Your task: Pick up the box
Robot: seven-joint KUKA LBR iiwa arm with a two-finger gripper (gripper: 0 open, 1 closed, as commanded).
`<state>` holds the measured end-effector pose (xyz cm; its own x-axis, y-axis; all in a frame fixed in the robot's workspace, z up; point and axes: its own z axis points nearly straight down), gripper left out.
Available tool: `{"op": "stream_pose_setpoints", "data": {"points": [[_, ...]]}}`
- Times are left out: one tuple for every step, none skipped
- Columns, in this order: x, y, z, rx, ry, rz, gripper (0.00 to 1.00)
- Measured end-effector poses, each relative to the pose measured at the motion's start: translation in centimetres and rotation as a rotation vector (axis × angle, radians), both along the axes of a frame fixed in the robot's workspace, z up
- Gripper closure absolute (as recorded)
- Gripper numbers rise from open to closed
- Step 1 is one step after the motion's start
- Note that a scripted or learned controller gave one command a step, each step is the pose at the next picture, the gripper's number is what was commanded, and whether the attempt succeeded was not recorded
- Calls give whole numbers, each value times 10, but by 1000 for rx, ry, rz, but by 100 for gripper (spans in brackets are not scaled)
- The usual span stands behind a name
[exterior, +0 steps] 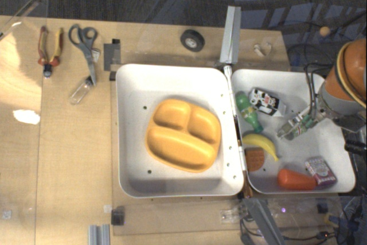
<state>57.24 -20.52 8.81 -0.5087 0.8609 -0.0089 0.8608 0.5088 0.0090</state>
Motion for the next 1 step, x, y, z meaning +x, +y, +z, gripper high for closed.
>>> {"op": "stream_pose_setpoints", "data": {"points": [[-49, -1, 47, 1, 4, 20, 0]]}}
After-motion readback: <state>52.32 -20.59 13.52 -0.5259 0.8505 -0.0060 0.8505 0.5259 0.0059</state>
